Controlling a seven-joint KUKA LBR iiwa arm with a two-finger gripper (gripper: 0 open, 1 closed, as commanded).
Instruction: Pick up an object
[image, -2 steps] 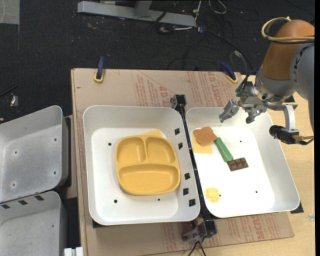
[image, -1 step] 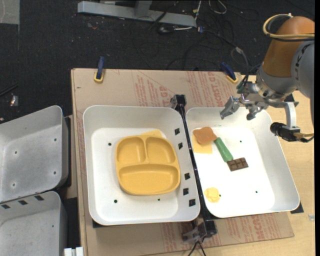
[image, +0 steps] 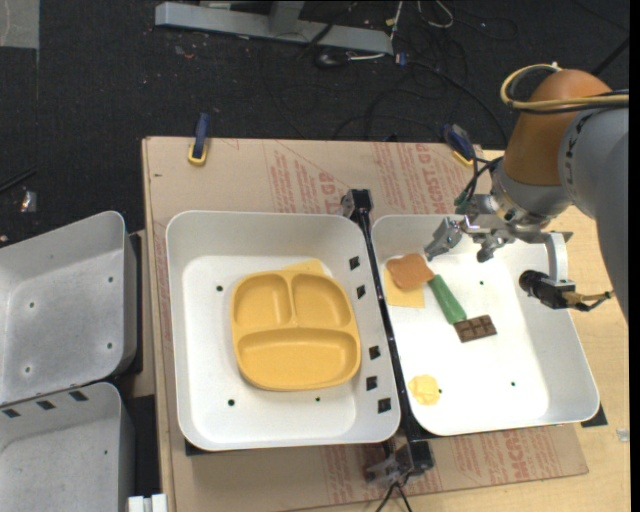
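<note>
Near edge, right bin (image: 560, 400): small yellow piece (image: 424, 389), open floor around. Mid: brown chocolate bar (image: 476, 327) touching lower end of green stick (image: 446, 299); stick's upper end beside brown round piece (image: 409, 271) lying on yellow slice (image: 404, 292). Far: gripper (image: 468, 240) above far-left floor, prongs spread, nothing held. Best centred on one lone piece; keep off centre divider (image: 380, 310). Left bin (image: 190, 300): yellow tray (image: 296, 331).

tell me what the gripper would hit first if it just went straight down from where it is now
Probably bare floor of the right bin. The gripper hangs over its upper part, up and right of the brown slice and green stick. Depth is hard to judge, so it may clip the slice.
</note>
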